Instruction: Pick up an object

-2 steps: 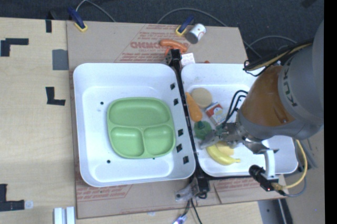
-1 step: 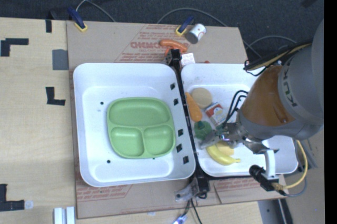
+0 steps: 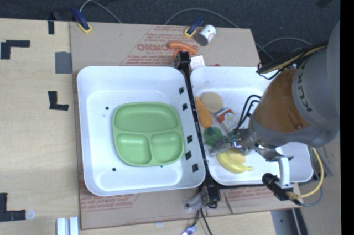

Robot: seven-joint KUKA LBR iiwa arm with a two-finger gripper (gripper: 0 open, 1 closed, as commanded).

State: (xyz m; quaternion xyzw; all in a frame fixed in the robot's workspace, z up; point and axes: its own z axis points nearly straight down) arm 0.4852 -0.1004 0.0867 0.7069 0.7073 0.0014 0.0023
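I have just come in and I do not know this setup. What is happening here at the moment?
A grey robot arm with an orange band reaches from the right into the right white bin. Its gripper is low among small toy foods: a yellow banana, a green leafy piece, an orange carrot and a round beige piece. Nothing is visibly held yet. The left white bin holds a green divided plate, which is untouched.

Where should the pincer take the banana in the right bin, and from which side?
Probably across the banana's thick middle, coming straight down. It lies flat on the right bin's floor, curved, with bare floor toward the near wall, while green items crowd its far side.
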